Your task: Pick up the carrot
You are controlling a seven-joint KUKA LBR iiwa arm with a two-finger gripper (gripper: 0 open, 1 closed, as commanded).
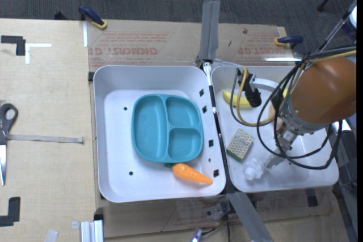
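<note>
An orange carrot (191,174) lies in the left bin (110,139), against its near wall and just below the teal divided plate (168,128). My gripper (272,162) hangs low in the right bin (300,178) beneath the arm's orange band (326,90), well to the right of the carrot and across the wall between the bins. The arm and its cables hide most of the gripper. Nothing is seen held in it.
The right bin holds a yellow banana (233,100) at the back, a small checkered block (240,144) and a pale crumpled item (253,170) close to the gripper. Black and yellow cables (249,105) loop over that bin. Scissors (5,122) lie on the bench at the far left.
</note>
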